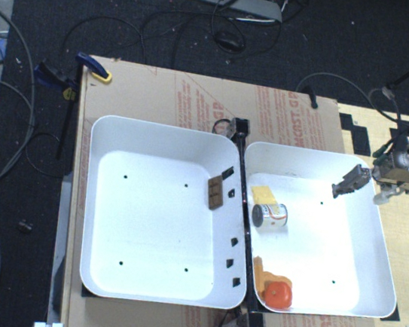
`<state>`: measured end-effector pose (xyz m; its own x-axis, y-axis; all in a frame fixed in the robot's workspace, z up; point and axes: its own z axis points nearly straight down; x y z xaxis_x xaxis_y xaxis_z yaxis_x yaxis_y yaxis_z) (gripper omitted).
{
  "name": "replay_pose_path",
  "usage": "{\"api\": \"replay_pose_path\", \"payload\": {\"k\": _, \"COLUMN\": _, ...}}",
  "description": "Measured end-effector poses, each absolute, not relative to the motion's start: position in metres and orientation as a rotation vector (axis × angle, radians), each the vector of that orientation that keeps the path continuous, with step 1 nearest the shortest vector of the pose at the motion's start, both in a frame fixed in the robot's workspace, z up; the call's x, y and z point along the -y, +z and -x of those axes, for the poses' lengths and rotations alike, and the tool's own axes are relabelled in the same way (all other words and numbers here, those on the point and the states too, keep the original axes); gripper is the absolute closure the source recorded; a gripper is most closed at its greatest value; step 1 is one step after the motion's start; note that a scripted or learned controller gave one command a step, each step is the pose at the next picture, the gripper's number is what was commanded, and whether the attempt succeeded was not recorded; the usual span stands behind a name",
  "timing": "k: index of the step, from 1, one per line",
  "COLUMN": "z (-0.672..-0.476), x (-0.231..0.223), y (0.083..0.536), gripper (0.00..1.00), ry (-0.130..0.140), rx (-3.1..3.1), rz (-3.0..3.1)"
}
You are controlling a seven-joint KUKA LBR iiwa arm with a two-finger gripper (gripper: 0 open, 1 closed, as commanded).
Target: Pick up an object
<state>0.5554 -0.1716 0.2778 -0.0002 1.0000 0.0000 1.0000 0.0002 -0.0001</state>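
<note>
Probably the easiest pick is the small can [270, 215], lying on its side near the left wall of the right bin [344, 248]; it looks stiff, light and smooth, so it may roll, and a hold across its round body seems safest. Touching it behind is a yellow block [263, 195]. An orange ball [277, 293] sits in the near left corner, likely slippery. The gripper [350, 182] hovers over the bin's far right side, holding nothing; how its jaws stand, I cannot tell. A brown block [216, 193] lies in the left bin [151, 212].

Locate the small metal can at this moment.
In the camera view, the metal can lies on its side in the right bin, near the divider, just below the yellow block and above the orange-red object.
</note>
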Motion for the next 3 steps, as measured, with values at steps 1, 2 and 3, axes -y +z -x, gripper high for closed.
{"api": "replay_pose_path", "payload": {"k": 1, "z": -0.557, "x": 0.165, "y": 0.217, "gripper": 0.00, "ry": 0.005, "rx": 2.219, "rz": 2.218}}
{"api": "replay_pose_path", "payload": {"k": 2, "z": -0.557, "x": 0.164, "y": 0.154, "gripper": 0.00, "ry": 0.005, "rx": 2.218, "rz": 2.218}}
{"api": "replay_pose_path", "payload": {"k": 3, "z": -0.549, "x": 0.165, "y": 0.092, "gripper": 0.00, "ry": 0.005, "rx": 2.218, "rz": 2.218}}
